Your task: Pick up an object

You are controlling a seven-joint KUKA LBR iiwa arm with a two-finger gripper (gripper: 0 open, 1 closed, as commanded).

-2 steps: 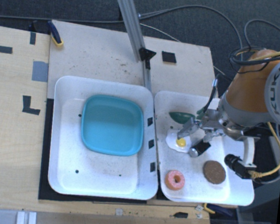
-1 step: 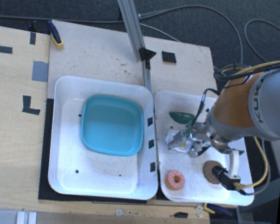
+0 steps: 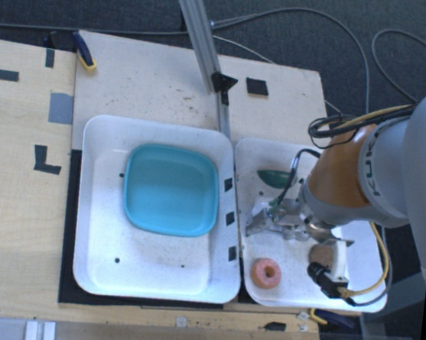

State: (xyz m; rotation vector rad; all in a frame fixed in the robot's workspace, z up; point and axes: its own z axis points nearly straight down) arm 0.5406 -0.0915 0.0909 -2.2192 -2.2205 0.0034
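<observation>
- The grey arm (image 3: pixel 412 151) enters from three o'clock, its bulk at the frame's edge.
- Its orange band (image 3: pixel 336 173) sits above the wrist — angled toward nine o'clock.
- The gripper (image 3: pixel 262 219) points toward nine o'clock, low over the bench.

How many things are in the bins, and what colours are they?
Blue plate: 1
Pink donut: 1
Green thing, partly hidden by the arm: 1
Total: 3
</observation>
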